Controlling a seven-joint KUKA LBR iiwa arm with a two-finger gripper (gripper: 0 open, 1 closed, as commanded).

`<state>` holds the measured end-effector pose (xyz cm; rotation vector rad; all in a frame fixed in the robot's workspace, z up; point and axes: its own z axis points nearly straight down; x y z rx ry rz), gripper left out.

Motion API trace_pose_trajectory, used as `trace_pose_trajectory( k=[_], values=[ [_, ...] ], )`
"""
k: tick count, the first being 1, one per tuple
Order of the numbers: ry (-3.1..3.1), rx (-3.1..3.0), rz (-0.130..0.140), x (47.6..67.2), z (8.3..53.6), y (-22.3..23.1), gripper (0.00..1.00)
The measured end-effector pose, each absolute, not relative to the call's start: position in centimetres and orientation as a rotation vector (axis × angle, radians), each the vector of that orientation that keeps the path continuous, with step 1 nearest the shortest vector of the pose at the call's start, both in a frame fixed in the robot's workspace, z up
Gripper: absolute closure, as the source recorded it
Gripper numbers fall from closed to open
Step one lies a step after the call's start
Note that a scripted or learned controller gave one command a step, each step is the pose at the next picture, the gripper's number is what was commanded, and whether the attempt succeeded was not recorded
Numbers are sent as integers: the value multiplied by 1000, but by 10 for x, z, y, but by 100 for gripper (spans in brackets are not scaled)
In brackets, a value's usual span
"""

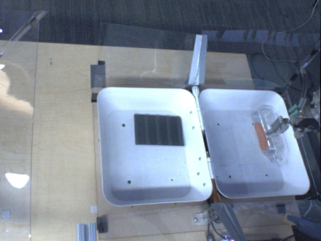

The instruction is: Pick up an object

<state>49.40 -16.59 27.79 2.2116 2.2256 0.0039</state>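
Observation:
A clear plastic object [271,137] with an orange strip [261,135] along its left side lies in the right bin [235,154], near that bin's right wall. My gripper [277,126] comes in from the right edge and sits low over the clear object's upper part, overlapping it. Part of the gripper's body is cut off by the frame's right side. A dark grey ribbed rectangular pad [158,130] lies flat in the middle of the left bin [115,159].
The two white bins sit side by side on a pale wooden bench [50,134], joined along a central divider [203,134]. A metal post [197,59] stands behind the divider. Cables [296,79] hang at the far right beside the arm.

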Motion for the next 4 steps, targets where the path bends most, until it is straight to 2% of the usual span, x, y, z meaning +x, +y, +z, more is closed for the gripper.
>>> trace_pose_trajectory(
  k=[1,2,3,4],
  values=[
    [2297,2138,3,581,190,-182,0],
    [2274,2158,6,606,112,-200,0],
    [2298,2127,10,606,90,-195,0],
    [2296,2121,15,608,102,-194,100]
  ],
)
